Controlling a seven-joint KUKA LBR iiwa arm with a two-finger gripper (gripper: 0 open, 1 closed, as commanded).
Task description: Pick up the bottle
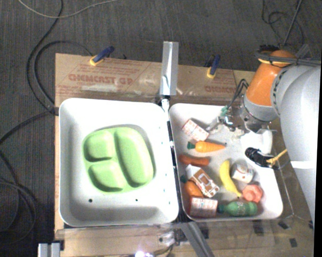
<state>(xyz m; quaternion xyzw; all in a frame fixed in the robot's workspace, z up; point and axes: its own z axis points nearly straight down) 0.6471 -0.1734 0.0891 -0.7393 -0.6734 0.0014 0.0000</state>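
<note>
Camera view: my gripper (229, 121) hung over the right bin's (277, 210) far edge, near a small carton (194, 129) and a carrot (207, 147). Finger state: could not tell. Green bottle (237, 208) lay on its side in the near corner, well apart.

In the left white bin (69, 148) lies a pale green tray (118, 158). The right white bin (277, 202) holds an orange carrot (208, 147) with a green top, a yellow banana (228, 178), a dark green bottle (238, 209) near its front edge, and red-and-white cartons (194, 129).
</note>
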